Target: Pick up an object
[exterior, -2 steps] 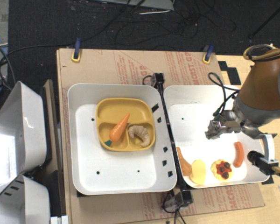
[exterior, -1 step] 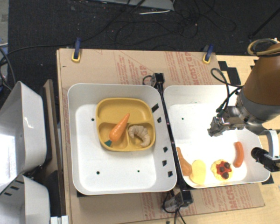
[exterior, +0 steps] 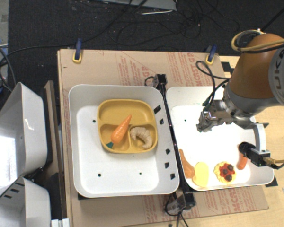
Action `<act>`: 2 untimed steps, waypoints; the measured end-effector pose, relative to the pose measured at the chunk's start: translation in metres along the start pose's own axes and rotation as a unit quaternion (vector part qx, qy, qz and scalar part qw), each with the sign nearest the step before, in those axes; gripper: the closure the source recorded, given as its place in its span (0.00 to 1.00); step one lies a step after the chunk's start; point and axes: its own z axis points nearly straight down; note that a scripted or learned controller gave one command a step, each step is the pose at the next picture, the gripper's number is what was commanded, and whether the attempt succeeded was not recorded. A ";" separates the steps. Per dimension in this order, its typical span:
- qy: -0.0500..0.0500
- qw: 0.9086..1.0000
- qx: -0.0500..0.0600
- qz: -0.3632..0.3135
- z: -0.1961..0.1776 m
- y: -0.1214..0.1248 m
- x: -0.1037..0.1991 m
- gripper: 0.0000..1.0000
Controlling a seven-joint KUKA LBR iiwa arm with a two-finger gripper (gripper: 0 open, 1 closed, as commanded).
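- Camera view shows the gripper (exterior: pixel 207 122) hanging over the bare upper floor of the right bin (exterior: pixel 189 94); whether it is spread or closed I cannot tell from this angle, and nothing is seen held in it.
- Candidate objects lie along the right bin's near edge, well apart from the gripper: an orange spoon-like piece (exterior: pixel 185 163), a pale yellow disc (exterior: pixel 201 173) just beside it, a small pizza toy (exterior: pixel 225 171) with red and dark toppings, and a short orange-red piece (exterior: pixel 242 162) next to a black fitting (exterior: pixel 252 154).
- To do the step well, I judge the arm should travel toward the near edge, centre over one item, and descend straight; the flat disc and pizza toy offer little height to pinch, so the stubby orange-red piece looks the easier target.
- Left bin (exterior: pixel 80 126) holds a yellow divided plate (exterior: pixel 104 109), smooth and glossy plastic, with a tapered toy carrot (exterior: pixel 120 129) and a curled, ridged pale shrimp (exterior: pixel 143 136) in separate compartments.
- Both bins are shallow, white, hard-walled, with rounded corners.
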 end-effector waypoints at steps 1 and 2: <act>0.000 1.000 0.001 0.000 0.012 0.022 0.050 1.00; 0.000 1.000 -0.001 0.000 -0.001 0.040 0.102 1.00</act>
